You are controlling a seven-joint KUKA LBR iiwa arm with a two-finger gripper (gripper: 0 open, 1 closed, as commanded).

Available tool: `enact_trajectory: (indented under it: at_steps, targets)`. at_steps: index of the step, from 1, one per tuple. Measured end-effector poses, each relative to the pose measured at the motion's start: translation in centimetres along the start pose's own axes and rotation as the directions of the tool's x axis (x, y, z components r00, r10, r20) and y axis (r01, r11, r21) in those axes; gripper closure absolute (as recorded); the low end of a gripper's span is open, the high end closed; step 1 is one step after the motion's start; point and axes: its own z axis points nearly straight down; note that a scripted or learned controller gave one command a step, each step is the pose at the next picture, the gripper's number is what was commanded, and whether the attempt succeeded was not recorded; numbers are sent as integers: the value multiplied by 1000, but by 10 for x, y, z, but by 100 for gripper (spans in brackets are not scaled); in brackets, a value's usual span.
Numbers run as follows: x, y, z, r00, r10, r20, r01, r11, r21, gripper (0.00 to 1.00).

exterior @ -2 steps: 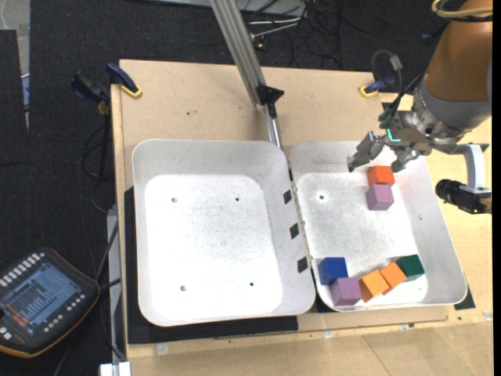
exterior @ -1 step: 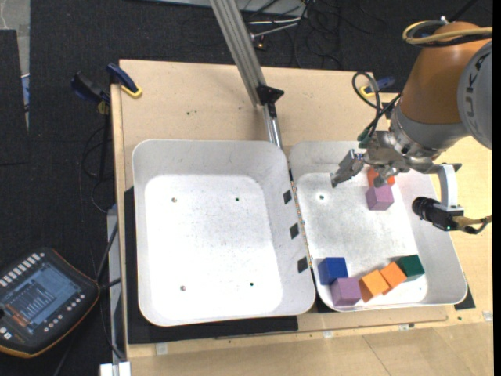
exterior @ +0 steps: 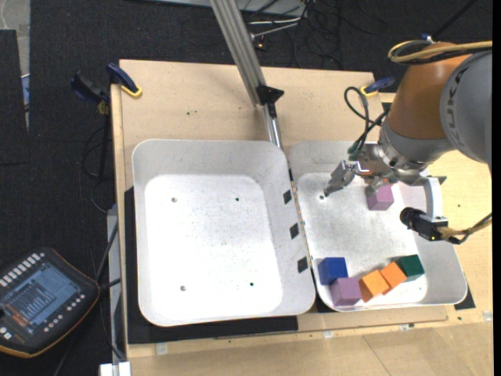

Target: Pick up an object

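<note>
Dark floor and trailing cables surround a pale wooden bench (exterior: pixel 203 100) that carries two shallow white bins side by side — the left bin (exterior: pixel 149 163) and the right bin (exterior: pixel 446 288). Along the right bin's near edge lie a blue cube (exterior: pixel 333 269), a purple cube (exterior: pixel 347 291), an orange cube (exterior: pixel 375 281) and a green cube (exterior: pixel 410 267), packed close in a row. Another purple block (exterior: pixel 380 197) sits toward the right bin's far edge, directly under the wrist of the grey-and-orange arm (exterior: pixel 427 104). The gripper (exterior: pixel 368 175) hangs just above that block; whether it is spread or pinching I cannot tell, nor whether the block is touched or merely beside it. For a clean pick, I judge the lone block the better target — it stands well apart from the row, so a straight descent centred over it avoids nudging neighbours. The wrist body covers the fingertips, and the arm is cut off at the right.
</note>
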Motion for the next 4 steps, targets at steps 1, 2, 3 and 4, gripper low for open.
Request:
enact_trajectory:
  at_steps: [1, 2, 3, 4]
  targets:
    - [-2, 1, 44, 1000, 0, 0, 0, 1000, 0, 0]
    - [-3, 3, 31, 1000, 0, 0, 0, 1000, -6, 100]
    - [-1, 5, -33, 1000, -3, 1, 3, 1000, -12, 100]
    - [-1, 6, -82, 1000, -4, 1, 4, 1000, -11, 100]
